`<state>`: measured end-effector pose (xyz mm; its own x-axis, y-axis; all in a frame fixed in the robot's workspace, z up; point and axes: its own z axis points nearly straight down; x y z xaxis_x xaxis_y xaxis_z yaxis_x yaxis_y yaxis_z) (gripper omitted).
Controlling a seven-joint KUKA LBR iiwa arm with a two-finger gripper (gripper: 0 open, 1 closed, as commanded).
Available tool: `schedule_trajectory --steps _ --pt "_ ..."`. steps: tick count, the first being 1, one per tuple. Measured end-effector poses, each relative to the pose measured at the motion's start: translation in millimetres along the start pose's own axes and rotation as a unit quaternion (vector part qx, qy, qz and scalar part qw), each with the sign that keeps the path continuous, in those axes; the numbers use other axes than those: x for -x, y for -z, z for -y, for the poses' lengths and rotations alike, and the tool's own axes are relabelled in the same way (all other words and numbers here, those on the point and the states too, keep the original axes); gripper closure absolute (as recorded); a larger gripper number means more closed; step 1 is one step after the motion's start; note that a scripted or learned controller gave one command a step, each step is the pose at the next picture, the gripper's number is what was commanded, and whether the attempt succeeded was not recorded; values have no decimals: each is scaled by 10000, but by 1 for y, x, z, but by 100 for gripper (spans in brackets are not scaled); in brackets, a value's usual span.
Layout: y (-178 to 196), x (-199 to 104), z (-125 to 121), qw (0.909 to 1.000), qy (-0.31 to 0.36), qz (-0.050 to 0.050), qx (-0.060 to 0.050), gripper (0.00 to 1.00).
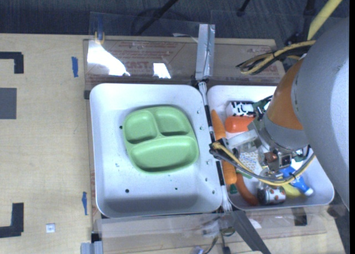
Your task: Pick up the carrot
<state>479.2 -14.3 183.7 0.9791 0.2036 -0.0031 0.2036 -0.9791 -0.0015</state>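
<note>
where the two bins meet, the carrot (pixel 218 125) lies in the right bin (pixel 324 187), its length running along that bin's left wall, near the upper part of the divider. just right of it sits an orange-and-white item (pixel 239 123), and behind that a black-and-white patterned thing (pixel 241 107) near the bin's far wall. a second orange piece (pixel 229 173) lies lower along the same wall, with another orange shape (pixel 247 193) curving toward the front corner. a blue item (pixel 298 182) and a yellow one (pixel 293 191) rest near the front right. the gripper (pixel 270 161) hangs over the middle of the right bin, wrapped in yellow and black cables, to the right of the carrot and apart from it; whether its fingers are open or closed cannot be told. the arm (pixel 324 89), grey with an orange band, covers much of that bin. the left bin (pixel 105 186) holds a green divided plate (pixel 160 138), upright, near its centre.
</note>
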Motion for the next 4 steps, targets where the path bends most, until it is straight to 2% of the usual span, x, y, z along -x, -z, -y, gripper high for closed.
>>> schedule_trajectory --steps 1,2,3,4 --pt "0 -2 12 9953 971 10 -9 0" --pt "0 -3 19 9931 1173 13 -11 0" --pt "0 -14 72 9890 1478 6 -1 0" --pt "10 2 -10 9946 1039 -5 7 0"
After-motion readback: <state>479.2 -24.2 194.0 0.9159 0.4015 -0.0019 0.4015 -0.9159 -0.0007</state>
